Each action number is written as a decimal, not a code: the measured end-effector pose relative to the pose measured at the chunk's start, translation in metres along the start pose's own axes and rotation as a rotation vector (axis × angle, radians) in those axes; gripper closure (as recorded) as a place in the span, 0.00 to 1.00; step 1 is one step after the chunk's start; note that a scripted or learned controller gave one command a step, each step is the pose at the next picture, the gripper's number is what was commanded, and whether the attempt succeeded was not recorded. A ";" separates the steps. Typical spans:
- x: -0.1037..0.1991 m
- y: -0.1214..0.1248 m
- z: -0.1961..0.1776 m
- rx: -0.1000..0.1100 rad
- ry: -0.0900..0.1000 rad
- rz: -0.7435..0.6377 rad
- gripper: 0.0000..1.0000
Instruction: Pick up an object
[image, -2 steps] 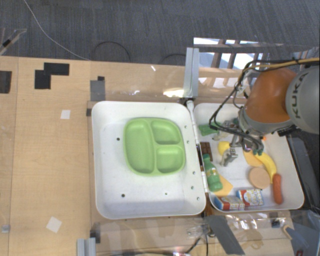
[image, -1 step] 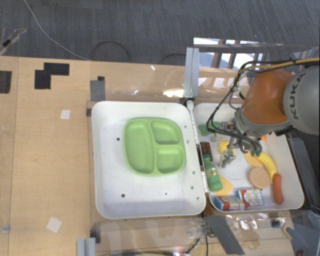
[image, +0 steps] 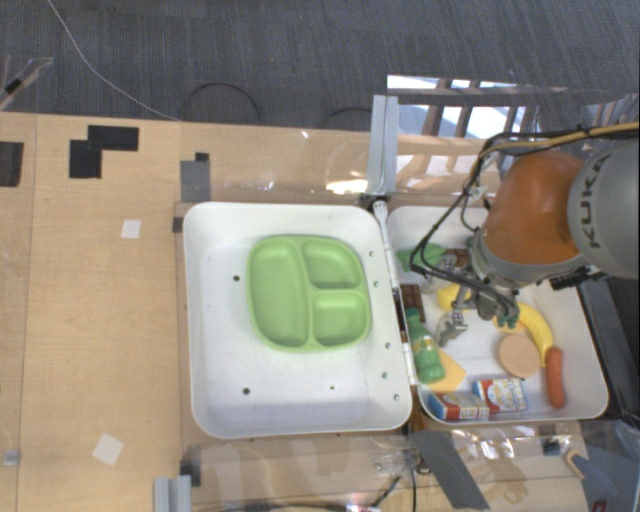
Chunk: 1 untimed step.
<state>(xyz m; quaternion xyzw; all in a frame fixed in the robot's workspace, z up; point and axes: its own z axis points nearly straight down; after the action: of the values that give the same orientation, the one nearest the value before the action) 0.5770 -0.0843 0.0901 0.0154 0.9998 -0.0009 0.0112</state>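
The right bin (image: 596, 392) holds a yellow banana (image: 536, 328), a round tan cookie (image: 519, 354), an orange-red sausage (image: 555, 377), a small carton (image: 497, 395), a green bottle (image: 428, 358) on a yellow wedge (image: 450, 374), and a dark bar (image: 411, 303) along its left wall. My gripper (image: 457, 322) hangs over the middle of this bin, pointing down just left of the banana and above the cookie. Nothing shows between its fingers. The arm's orange band (image: 530, 210) covers the bin's back part.
The left bin (image: 215, 400) holds a green divided plate (image: 307, 292) at its centre. A metal post (image: 383, 150) stands at the back between the two bins. Black cables (image: 440, 235) loop down beside the wrist. Open bench stretches to the left.
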 end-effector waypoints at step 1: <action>-0.015 -0.012 0.001 -0.004 0.007 0.022 0.00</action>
<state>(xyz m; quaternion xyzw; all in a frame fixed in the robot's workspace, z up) 0.5919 -0.0973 0.0896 0.0264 0.9996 0.0013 0.0080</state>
